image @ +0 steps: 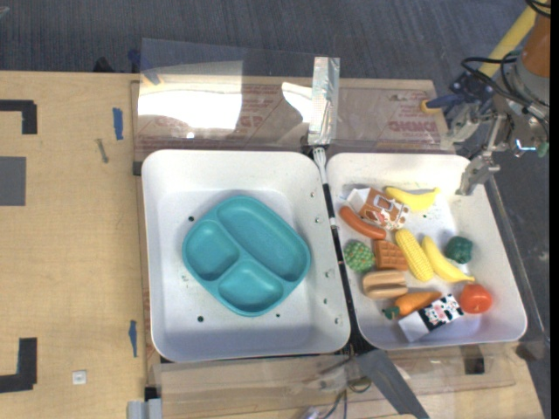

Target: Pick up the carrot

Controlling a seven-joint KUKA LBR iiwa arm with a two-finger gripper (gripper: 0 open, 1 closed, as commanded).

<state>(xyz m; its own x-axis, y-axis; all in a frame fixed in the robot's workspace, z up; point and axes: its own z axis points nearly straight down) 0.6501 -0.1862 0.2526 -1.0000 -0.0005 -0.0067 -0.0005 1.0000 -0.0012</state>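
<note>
The carrot (417,302) is orange with a green top. It lies near the front of the right bin (507,234), between a hot dog bun (384,282) and a white-and-black carton (434,316). A red tomato (475,298) sits just to its right. My gripper (478,175) hangs over the bin's far right corner, well behind the carrot and apart from every item. Nothing shows under it but the bin's rim.
The right bin also holds a banana (410,197), a snack packet (383,206), a sausage (361,223), corn (412,253), a dark green broccoli (458,250) and more toy food. A teal divided plate (246,253) lies in the left bin (166,199).
</note>
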